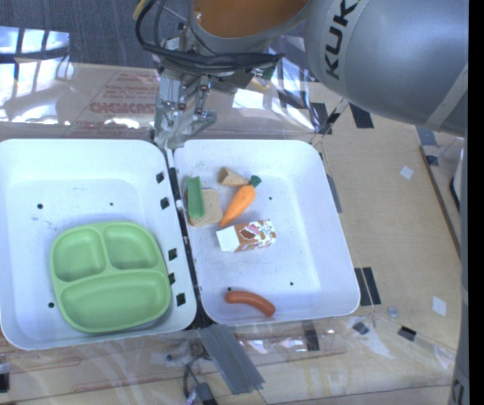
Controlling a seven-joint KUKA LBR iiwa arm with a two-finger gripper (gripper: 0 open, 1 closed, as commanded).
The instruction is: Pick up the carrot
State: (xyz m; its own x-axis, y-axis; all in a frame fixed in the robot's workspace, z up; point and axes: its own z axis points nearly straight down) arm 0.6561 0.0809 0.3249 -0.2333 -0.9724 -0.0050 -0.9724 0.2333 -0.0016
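The carrot [239, 201], orange with a small green top, lies slanted in the upper middle of the right bin [309, 251]. My gripper [177, 125] hangs above the back rim where the two bins meet, up and to the left of the carrot and well apart from it. Nothing is between its fingers, which point down at the rim.
Next to the carrot lie a bread slice with a green strip [200, 202], a small brown piece [232, 177], a small carton [248, 235] and a sausage [250, 302]. The left bin [23, 192] holds a green divided plate [110, 275]. The arm's big grey body overhangs the top right.
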